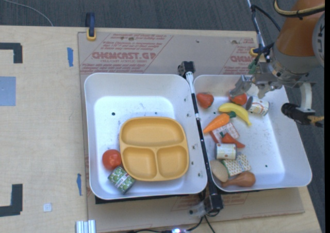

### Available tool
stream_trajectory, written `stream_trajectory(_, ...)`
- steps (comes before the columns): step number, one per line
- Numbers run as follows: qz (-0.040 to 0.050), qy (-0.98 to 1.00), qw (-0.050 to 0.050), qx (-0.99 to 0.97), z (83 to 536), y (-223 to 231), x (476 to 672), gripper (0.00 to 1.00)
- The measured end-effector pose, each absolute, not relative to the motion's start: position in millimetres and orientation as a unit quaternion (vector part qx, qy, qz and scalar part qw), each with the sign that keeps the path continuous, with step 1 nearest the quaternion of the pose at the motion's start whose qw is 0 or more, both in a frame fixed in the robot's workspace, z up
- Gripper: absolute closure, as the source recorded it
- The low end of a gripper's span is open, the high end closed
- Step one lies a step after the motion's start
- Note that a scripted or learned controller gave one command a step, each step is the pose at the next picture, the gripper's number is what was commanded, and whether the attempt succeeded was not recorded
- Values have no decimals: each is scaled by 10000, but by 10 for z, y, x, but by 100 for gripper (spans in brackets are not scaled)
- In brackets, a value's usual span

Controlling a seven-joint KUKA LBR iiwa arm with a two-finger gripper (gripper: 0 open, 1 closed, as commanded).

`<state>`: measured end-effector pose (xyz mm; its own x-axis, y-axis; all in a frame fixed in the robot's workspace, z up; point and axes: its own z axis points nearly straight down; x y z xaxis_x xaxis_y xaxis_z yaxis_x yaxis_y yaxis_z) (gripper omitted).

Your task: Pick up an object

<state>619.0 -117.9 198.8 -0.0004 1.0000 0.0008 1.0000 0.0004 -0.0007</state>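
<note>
Camera view: your gripper [251, 88] at right bin's [289, 175] 12 o'clock, jaws spread around red ball [238, 99]; nothing lifted, pick pending.

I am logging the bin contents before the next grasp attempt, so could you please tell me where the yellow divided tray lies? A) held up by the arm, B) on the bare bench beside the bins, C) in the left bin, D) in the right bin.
C: the yellow divided tray rests on the floor of the left bin, between a red tomato and the bins' shared edge.
</note>
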Motion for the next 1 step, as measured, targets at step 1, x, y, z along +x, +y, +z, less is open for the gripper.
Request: stream_trajectory(1, -45, -7071, -53, -7070, 1052, -1266, 5958, 0)
